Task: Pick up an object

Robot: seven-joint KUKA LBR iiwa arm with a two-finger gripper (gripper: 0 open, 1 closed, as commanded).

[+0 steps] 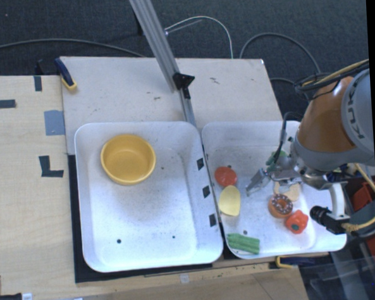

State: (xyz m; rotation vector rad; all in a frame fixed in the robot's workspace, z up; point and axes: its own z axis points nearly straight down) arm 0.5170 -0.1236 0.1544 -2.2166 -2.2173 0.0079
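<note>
Green veg (244, 243) lies nearest. Approach step is judged: gripper (260, 180) is poised w/ fingers open over yellow piece (229, 201); descent, closing needed next.

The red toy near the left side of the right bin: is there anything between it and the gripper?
Nothing visible stands between them. The red toy lies alone on the bare floor of the right bin, and the gripper is just to its right over open white floor. The yellow piece lies lower down, off that line.

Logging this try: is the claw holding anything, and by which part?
Cannot tell: the claw hangs over the right bin with nothing visibly in it.
</note>
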